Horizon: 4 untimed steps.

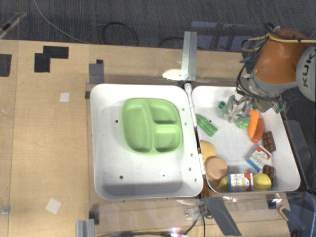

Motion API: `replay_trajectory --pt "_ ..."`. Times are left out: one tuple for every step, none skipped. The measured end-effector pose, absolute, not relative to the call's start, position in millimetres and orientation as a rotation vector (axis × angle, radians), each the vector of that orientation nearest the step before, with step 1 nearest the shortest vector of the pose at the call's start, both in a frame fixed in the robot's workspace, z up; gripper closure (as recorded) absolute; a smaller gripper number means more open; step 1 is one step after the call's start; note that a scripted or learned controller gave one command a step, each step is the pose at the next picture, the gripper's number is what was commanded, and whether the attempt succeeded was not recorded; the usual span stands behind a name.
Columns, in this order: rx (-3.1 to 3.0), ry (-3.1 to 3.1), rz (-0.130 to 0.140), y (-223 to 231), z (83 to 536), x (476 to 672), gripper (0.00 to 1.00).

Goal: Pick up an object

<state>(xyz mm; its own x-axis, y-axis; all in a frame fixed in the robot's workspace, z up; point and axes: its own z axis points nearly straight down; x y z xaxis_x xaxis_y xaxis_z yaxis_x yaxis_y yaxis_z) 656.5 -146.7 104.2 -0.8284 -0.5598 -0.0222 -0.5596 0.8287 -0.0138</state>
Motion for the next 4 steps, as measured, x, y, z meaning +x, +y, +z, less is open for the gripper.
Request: replay_trajectory --pt "-0.799 3.01 -0.014 -114 263 673.9 1.0" --pt "-0.8 3.024 -0.004 -115 255 671.2 0.0" --pt "-1.023 2.97 0.004 -170 126 667.9 0.0" --pt "-1.167 2.905 -0.008 -173 89 627.1 0.0"
